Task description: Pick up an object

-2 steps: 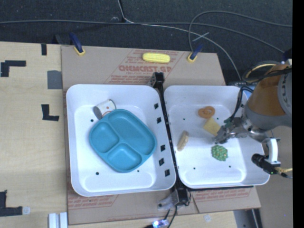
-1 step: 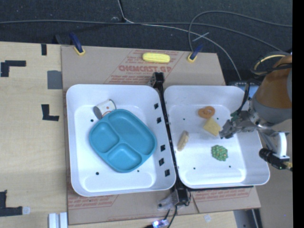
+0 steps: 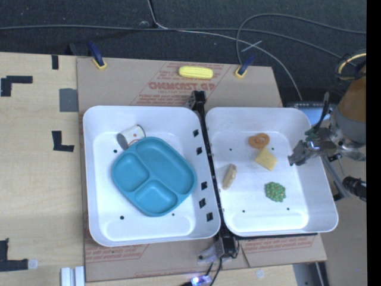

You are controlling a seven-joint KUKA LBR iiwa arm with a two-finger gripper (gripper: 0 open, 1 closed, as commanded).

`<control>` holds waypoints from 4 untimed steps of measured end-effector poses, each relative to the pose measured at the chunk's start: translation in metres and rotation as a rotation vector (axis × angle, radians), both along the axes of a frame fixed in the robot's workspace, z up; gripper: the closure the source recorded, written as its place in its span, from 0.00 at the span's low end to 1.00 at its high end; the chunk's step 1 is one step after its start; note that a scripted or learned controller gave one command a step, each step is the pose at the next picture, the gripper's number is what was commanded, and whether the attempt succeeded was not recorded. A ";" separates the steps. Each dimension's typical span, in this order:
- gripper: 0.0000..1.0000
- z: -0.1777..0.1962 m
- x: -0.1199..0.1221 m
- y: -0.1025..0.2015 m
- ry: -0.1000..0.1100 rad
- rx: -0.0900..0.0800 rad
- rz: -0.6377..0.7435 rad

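The right bin (image 3: 309, 216) holds an orange round piece (image 3: 258, 140), a yellow wedge (image 3: 265, 159), a tan oblong piece (image 3: 229, 176) and a green bumpy lump (image 3: 275, 191). My gripper (image 3: 299, 155) hangs at the bin's right wall, to the right of the yellow wedge and apart from it. Nothing shows between its fingers. The left bin (image 3: 95, 219) holds a blue divided plate (image 3: 153, 175) and a small white cup (image 3: 130, 136) lying on its side.
A yellow corn-like toy (image 3: 195, 72) lies on the cardboard behind the bins. Blue-and-yellow clamps (image 3: 97, 57) (image 3: 244, 67) pin the cardboard at the back. Cables run across the dark floor above.
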State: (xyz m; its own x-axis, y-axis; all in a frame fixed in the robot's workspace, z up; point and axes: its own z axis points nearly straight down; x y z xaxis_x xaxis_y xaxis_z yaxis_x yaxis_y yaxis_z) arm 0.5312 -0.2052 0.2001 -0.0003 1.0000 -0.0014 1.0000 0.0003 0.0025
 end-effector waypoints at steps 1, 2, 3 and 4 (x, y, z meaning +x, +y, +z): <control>1.00 0.053 0.001 0.000 -0.001 0.000 0.001; 1.00 0.043 0.005 0.061 0.004 0.002 0.004; 1.00 0.030 0.010 0.111 0.005 0.002 0.005; 1.00 0.032 0.016 0.160 0.003 0.002 0.006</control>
